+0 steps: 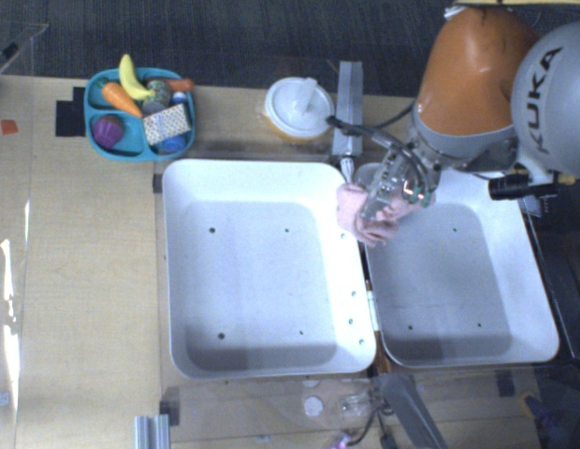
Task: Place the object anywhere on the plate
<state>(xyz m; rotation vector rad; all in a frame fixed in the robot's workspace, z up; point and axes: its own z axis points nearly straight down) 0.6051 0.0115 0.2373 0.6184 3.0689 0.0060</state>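
Observation:
My gripper (372,215) hangs over the seam between the two white bins, near their far edge. Its fingers are shut on a soft pink object (352,208), which bulges out to the left of and below the fingertips. The object is held above the right rim of the left bin (253,269). A blue divided plate (95,110) sits on the bench at the far left, well away from the gripper. It carries several toy foods, among them a banana (131,78) and a carrot (120,98).
A white round lidded container (299,108) with a yellow base stands behind the bins, left of a grey metal post (349,110). The right bin (458,288) lies under the arm. The arm's orange band (472,59) and grey body fill the upper right.

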